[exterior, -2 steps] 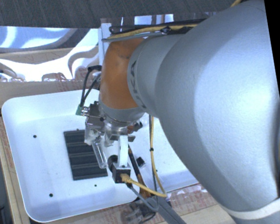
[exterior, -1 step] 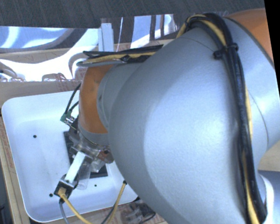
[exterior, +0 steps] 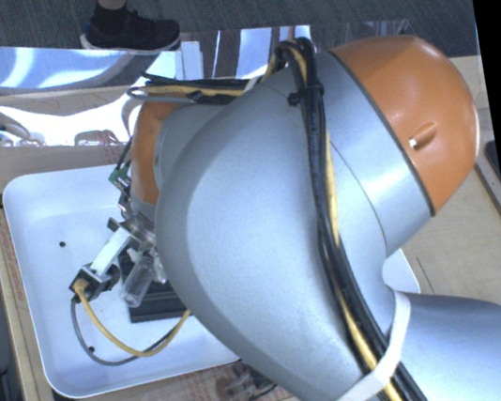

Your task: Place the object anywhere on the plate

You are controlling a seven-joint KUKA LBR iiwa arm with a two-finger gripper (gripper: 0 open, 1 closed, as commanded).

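My claw (exterior: 134, 273) hung low inside the left white bin (exterior: 40, 278), close over its floor, and from above I could not tell how far it was open or whether it had hold of anything; my own wrist and the clear, boxy parts around it hid that. A dark flat shape (exterior: 154, 306) lay right under the claw on the bin floor, but I could not say whether it was the object, part of my tool, or shadow. No plate could be made out where my arm left the bin visible.

A small white block with a yellow tip (exterior: 100, 265) stuck out from my wrist toward the bin's left wall. From it a yellow cable (exterior: 113, 346) looped down across the floor and curved back under my arm. A tiny dark speck (exterior: 62, 243) sat on the floor nearer the far left corner.

My grey arm (exterior: 267, 240) covered most of the bench, with black and yellow cables (exterior: 316, 136) strapped along it and the orange band (exterior: 413, 120) at the upper right. Beyond the bench's far edge stood a black shoe (exterior: 129, 29) on dark carpet.
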